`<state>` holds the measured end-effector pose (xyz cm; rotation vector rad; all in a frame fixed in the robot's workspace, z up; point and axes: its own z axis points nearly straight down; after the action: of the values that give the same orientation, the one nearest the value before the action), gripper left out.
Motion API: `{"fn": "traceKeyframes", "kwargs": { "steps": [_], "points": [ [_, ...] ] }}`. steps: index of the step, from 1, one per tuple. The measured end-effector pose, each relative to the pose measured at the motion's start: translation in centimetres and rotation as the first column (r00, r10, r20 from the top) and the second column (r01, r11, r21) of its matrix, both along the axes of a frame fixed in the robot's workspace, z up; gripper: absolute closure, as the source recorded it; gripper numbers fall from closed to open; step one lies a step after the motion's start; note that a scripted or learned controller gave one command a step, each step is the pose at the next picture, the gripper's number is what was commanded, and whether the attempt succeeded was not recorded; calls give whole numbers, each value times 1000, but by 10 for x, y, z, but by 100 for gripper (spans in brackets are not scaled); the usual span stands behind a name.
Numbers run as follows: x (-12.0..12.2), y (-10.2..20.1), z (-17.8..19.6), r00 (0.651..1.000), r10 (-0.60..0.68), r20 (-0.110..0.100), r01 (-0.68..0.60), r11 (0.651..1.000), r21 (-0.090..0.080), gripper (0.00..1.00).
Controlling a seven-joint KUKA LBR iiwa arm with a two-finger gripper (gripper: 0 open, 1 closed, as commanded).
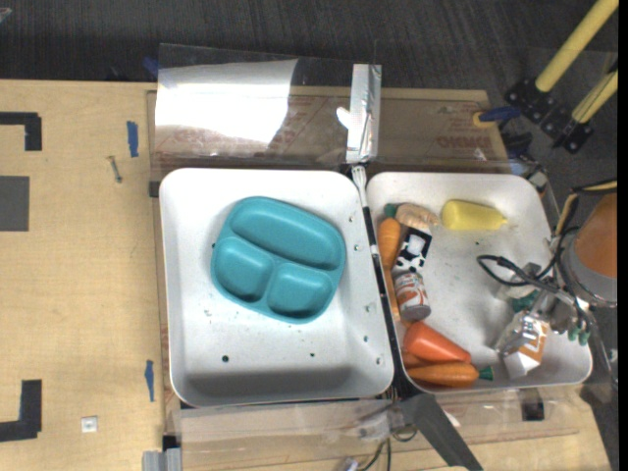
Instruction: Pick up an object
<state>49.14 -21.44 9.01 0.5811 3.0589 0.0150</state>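
Observation:
The right bin [461, 312] holds several toy foods. A yellow lemon-like piece [472, 215] lies at the back, with a beige piece [413, 212] to its left. Along the left wall an orange carrot [390, 244] lies by a small bottle [412, 275] with a black-and-white label. Two more orange carrots [438, 344] [448, 371] rest at the front. My gripper [525, 341] is low in the bin's front right corner, right of the carrots. A small white and orange shape sits at its tip; I cannot tell if that is an object or part of the gripper.
The left bin [196, 341] bears a teal divided plate [279, 257]. The arm's orange band [599, 245] and black cables [502, 268] hang over the right bin's right side. Yellow and black struts [574, 47] stand at the back right.

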Motion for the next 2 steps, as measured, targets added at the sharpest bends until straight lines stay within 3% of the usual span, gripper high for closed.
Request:
{"fn": "traceKeyframes", "kwargs": {
  "steps": [1, 2],
  "points": [
    [-4, -2, -2, 996, 83, -11, -83, 997, -3, 0],
    [-4, -2, -2, 996, 84, -12, -84, 996, -3, 0]
  ]
}}
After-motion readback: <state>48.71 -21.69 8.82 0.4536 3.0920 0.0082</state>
